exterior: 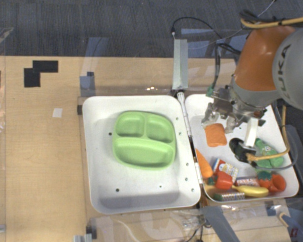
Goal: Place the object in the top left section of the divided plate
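The fingers (pixel 208 115) of the gripper (pixel 219 119) are seen set apart, and nothing is held between them. Directly at 6 o'clock of the fingertips, just beside them, a flat orange rectangular slab (pixel 216 135) is found lying on the floor of the right white bin (pixel 193 111); whether it is touched cannot be told. The grey arm with the orange band (pixel 261 53) is seen entering from 2 o'clock.

At 5 o'clock of the slab, along the bin's near wall, a cluster of small items is noted: an orange carrot-shaped piece (pixel 203 163), a red cup-shaped piece (pixel 224 180), a yellow banana-shaped piece (pixel 252 191) and a green rounded piece (pixel 271 161).

At 9 o'clock of the gripper, well apart from it, a green divided plastic plate (pixel 143 156) is recorded in the middle of the left white bin (pixel 100 145). Its top left section (pixel 130 125) is observed to be unoccupied.
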`<state>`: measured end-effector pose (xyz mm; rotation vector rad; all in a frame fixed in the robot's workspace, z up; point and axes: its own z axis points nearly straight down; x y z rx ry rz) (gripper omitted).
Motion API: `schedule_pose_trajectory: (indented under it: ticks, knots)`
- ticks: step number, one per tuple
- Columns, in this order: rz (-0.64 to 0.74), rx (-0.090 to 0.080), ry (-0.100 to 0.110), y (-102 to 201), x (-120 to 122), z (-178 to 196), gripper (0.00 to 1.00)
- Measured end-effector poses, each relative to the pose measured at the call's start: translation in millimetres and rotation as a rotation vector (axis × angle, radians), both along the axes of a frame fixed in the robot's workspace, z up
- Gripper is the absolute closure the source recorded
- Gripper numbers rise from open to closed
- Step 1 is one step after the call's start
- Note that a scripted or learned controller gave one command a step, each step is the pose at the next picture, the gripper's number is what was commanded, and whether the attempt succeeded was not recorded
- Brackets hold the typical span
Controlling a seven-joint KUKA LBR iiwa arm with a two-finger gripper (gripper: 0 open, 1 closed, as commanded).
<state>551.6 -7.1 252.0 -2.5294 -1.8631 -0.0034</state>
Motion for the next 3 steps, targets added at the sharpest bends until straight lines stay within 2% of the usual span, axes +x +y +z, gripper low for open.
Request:
schedule_pose_trajectory:
  ticks: [1, 2, 3]
  knots:
    - [-0.207, 0.000, 0.000, -36, -62, 17, 1.00]
    - [-0.339, 0.000, 0.002, 39, -65, -15, 1.00]
    - [-0.236, 0.000, -0.001, -2, -38, 42, 1.00]
